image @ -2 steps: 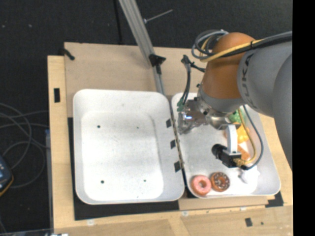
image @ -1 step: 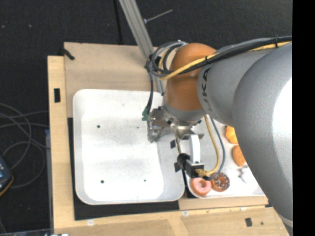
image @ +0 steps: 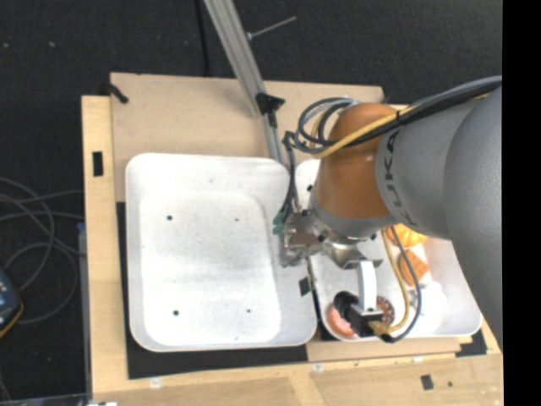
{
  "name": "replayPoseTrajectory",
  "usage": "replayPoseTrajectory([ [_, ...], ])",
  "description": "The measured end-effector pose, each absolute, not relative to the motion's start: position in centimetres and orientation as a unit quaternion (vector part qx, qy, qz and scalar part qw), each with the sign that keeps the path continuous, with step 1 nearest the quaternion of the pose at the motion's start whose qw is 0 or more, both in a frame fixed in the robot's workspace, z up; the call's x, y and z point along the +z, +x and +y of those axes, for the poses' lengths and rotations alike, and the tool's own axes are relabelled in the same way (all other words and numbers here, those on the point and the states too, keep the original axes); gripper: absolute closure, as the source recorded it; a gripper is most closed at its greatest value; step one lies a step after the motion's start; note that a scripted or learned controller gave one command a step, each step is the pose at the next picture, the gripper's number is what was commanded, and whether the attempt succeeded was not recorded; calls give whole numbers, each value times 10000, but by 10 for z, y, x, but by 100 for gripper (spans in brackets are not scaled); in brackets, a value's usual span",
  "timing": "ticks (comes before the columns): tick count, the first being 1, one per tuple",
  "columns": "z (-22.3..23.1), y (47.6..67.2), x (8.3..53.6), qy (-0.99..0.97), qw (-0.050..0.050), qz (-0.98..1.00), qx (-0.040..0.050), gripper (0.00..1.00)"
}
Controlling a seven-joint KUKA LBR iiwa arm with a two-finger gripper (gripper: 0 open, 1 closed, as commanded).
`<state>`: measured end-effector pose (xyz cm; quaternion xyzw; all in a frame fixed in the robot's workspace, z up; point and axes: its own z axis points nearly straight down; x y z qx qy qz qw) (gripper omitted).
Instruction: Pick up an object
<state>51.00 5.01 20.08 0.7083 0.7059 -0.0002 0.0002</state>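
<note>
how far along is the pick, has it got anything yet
Done: the arm is positioned over the right bin. In hand: the end effector sits by that bin's left wall; whether it holds anything cannot be told. Left: grasping and lifting something, such as the orange thing lying in the bin.

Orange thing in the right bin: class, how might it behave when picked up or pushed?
The orange thing shows as a small uneven patch, so probably light and unlikely to roll. The arm hides most of it, so stiffness cannot be judged.
</note>
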Motion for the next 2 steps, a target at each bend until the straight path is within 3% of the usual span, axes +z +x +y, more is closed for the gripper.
replayPoseTrajectory([
  [1, 55, 522, 220, 7072, 6, 7070, 7, 100],
  [2, 70, 515, 267, 7066, 12, 7076, 21, 100],
])
